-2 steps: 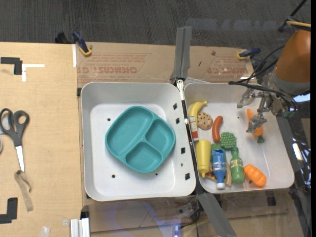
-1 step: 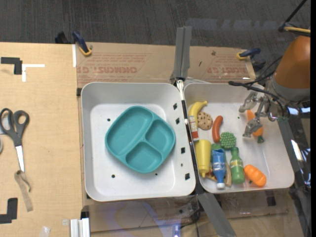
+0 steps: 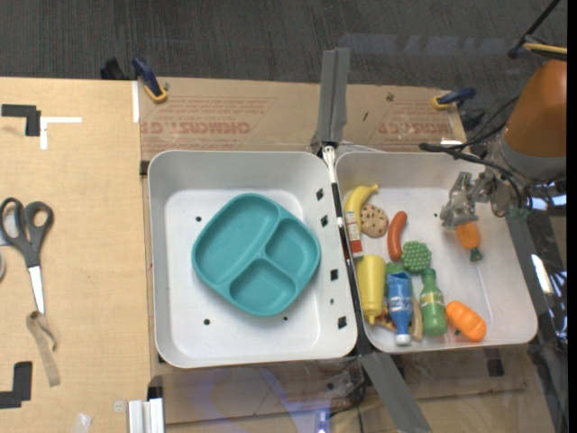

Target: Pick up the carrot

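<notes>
1. Camera view. Worktop (image 3: 63,269): pale wood-grain board at frame left, brown printed cardboard along the upper middle.
2. Left bin (image 3: 162,242): shallow white plastic, rounded corners, centre of frame. It holds a teal plate (image 3: 257,255), smooth, rounded, moulded into three compartments, lying at a tilt.
3. Right bin (image 3: 505,327): same white plastic, right of centre, touching the left bin along a shared edge.
4. Carrot (image 3: 468,235): small, orange, tapered, with a green tip pointing to lower right; upper right part of the right bin, directly under the tool.
5. Tool (image 3: 460,207): grey metal, at the upper right of the right bin, low over the carrot's thick end. Whether it grips the carrot or stands open cannot be told.
6. Arm (image 3: 541,106): glossy orange band and grey casing at the upper right edge, cables around it.
7. Other contents of the right bin: yellow banana (image 3: 358,198), speckled cookie (image 3: 373,218), red sausage (image 3: 397,234), knobbly green broccoli (image 3: 416,256), yellow bottle (image 3: 370,282), blue bottle (image 3: 399,303), green bottle (image 3: 432,307), and a second orange vegetable (image 3: 467,321) at lower right.
8. Scissors (image 3: 27,242): black handles, steel blades, on the worktop at far left.
</notes>
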`<move>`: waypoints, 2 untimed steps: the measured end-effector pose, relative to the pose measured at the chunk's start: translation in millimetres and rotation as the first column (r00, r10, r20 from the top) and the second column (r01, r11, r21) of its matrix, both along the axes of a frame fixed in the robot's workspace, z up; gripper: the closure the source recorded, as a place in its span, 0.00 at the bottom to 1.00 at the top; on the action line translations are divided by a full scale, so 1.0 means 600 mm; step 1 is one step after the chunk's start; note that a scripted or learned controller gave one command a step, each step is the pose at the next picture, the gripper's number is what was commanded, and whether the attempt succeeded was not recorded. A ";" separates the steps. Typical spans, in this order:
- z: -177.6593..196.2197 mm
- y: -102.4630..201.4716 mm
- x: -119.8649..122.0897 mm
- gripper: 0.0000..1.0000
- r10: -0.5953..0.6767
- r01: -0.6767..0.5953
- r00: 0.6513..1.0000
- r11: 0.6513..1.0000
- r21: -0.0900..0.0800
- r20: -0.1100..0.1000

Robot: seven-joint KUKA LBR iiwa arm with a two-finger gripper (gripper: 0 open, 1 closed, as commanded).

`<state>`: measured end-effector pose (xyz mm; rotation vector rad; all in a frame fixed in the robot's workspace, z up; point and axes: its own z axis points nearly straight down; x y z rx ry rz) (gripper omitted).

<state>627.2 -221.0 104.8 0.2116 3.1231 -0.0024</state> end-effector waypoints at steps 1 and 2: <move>0.000 0.001 -0.116 1.00 0.450 -0.450 0.893 0.893 0.002 -0.008; -0.002 0.001 -0.013 1.00 0.377 -0.377 0.926 0.926 0.000 -0.004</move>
